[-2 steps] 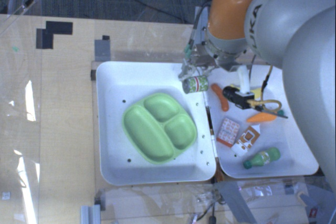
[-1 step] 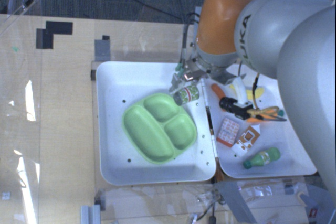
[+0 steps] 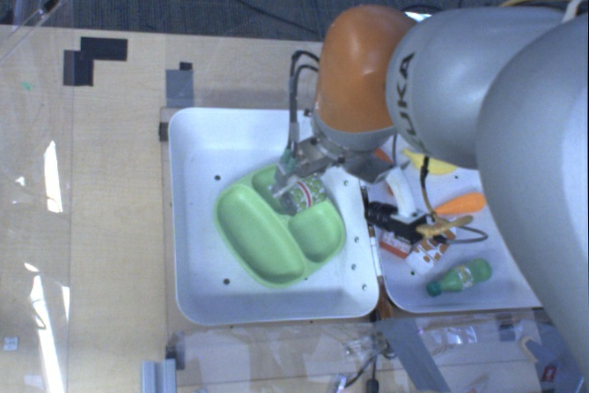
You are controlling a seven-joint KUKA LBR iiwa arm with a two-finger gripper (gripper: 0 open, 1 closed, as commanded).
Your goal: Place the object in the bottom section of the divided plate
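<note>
Seen from above at a slant: a smooth, glossy green divided plate point(image 3: 272, 236) with rounded, softly moulded sections, lying diagonally in the left white bin point(image 3: 198, 290), itself a shallow matte tray with rounded corners and small dark holes. Over the plate's upper right sections, a small object point(image 3: 306, 192), seemingly clear and shiny with a red and green label, sitting at the tips of the gripper point(image 3: 293, 176); fingers around it or merely above it, impossible to tell. Reaching in from the right, a bulky grey arm point(image 3: 497, 97) with a domed orange band point(image 3: 361, 69), wrist angled down to the left. In the right bin point(image 3: 460, 298): a green bottle point(image 3: 458, 277), an orange carrot-shaped piece point(image 3: 457, 203), something yellow point(image 3: 433, 165).
</note>
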